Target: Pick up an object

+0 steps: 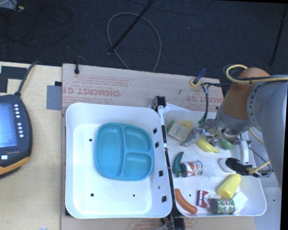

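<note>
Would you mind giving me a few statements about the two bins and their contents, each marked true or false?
1. The blue divided plate lies in the left bin. True.
2. The hot dog lies on the blue divided plate. False: it lies in the right bin, near its front edge.
3. The gripper is over the right bin. True.
4. The yellow banana lies in the left bin. False: it lies in the right bin, just below the gripper.
5. The small can lies beside a green pepper. True.
</note>
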